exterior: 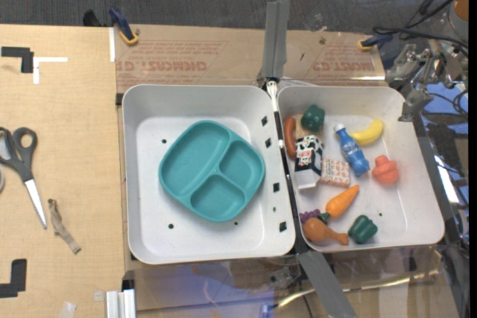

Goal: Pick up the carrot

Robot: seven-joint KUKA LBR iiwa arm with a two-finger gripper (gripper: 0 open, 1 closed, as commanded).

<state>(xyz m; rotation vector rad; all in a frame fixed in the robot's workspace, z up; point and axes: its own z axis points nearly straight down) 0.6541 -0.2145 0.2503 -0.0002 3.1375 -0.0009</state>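
Where the tabletop (67, 160) lies bare on the left, scissors (24, 164) rest flat, well apart from the two white bins. The left bin (141, 234) holds a teal divided plate (212, 171), turned at a slant near its middle. The right bin (417, 220) is crowded with toy food. The arm (436, 67) sits at the upper right, above that bin's far corner and away from the toys; whether its jaws are open or closed cannot be told from the tangle of metal and cable there.

Among the toys, a blue bottle (351, 150) lies near the middle, with a banana (367, 132) just beside its cap end. A drumstick (324, 232) lies along the near wall. The carrot (342, 201) lies free on the bin floor, near the front and a little left of centre, slanted with its thick end up toward the right. It sits just below a small patterned box (335, 173) and just above the drumstick, with a green pepper (362, 229) near its lower right. A salmon-coloured lump (385, 170) lies to its upper right.
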